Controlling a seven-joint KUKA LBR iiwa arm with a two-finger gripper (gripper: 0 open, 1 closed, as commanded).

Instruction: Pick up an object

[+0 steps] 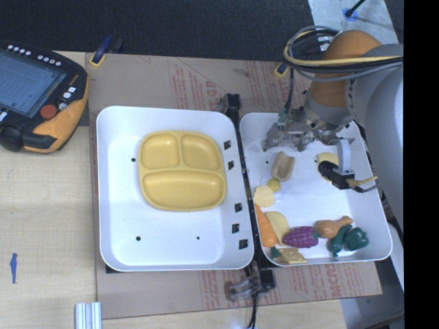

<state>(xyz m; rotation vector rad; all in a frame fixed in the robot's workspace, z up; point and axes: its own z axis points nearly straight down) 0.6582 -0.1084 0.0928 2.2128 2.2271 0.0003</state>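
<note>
Wood-look bench [41,211] w/ a sheet of brown cardboard under two shallow white plastic bins, dark floor behind. Left bin [120,218]: smooth, glossy, holds a yellow 3-compartment plate [182,170] w/ rounded corners. Right bin [370,214]: small toy foods, i.e. tan cylinder [282,166] upper middle, pale round piece [264,197], orange carrot [267,230] along left wall, bumpy purple grapes [300,237], green broccoli-like piece [348,240] at front right. Grey arm w/ orange band [348,50] reaches in from right. Metal gripper [291,136] sits over bin's back left, just behind the cylinder; can't tell how far fingers are spread, nothing seen between them. Black/orange pendant [38,101] far left.
</note>
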